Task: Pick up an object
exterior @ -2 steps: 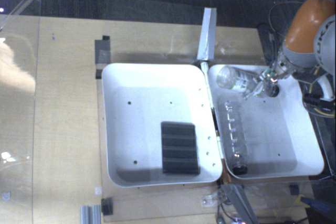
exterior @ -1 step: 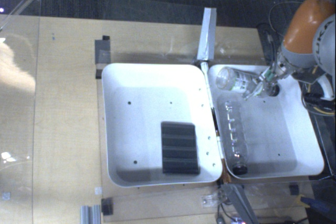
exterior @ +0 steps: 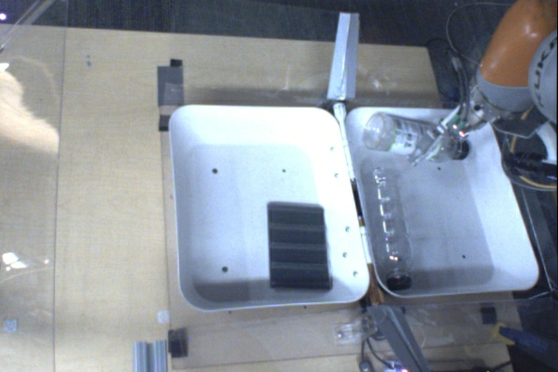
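In the camera view, the hand (exterior: 446, 138) was low over the far part of the right bin (exterior: 488, 274), under the grey arm with its orange band (exterior: 514, 35). A clear plastic bottle (exterior: 397, 133) lay on its side directly to the left of the hand. Its long axis ran almost left to right, pointing toward the hand, with the near end of the bottle at the fingertips or touching them. Whether the hand was spread or pressed together I could not tell, because the metal parts and the transparent plastic mixed together there, and it was also not clear if the bottle was really between the fingers. A second clear bottle (exterior: 390, 226) lay in front of the hand and to its left, along the left wall of the same bin, its long axis running from far to near, with a dark cap at the near end. A black ribbed block (exterior: 298, 246) lay well apart to the left, in the left bin (exterior: 200, 187). By my judgement the first bottle was the likely target, since it was nearest, and the grip had to cross its long axis.
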You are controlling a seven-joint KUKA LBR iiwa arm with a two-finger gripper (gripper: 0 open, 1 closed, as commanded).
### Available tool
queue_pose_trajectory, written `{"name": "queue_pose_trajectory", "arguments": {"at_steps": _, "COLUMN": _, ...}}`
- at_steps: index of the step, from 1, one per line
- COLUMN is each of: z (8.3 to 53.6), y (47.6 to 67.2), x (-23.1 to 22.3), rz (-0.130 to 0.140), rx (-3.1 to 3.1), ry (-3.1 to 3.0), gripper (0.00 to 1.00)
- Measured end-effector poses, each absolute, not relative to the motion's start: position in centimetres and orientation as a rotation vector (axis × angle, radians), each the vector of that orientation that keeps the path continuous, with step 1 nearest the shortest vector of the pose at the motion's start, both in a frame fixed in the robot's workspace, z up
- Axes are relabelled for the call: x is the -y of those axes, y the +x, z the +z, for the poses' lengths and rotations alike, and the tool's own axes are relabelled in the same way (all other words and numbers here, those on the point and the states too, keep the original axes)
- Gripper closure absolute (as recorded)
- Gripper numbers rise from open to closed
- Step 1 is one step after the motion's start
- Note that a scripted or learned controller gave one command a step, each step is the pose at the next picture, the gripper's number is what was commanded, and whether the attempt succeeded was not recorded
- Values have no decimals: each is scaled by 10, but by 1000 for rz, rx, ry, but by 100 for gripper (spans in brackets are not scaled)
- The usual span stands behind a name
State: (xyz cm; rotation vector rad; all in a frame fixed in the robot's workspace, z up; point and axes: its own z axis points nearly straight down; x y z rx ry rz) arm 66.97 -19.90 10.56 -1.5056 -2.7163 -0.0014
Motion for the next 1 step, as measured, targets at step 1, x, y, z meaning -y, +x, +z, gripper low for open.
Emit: {"name": "queue_pose_trajectory", "arguments": {"at_steps": 1, "z": 105, "y": 670, "x": 200, "rz": 1, "rx": 2718, "ry": -1507, "gripper": 0}}
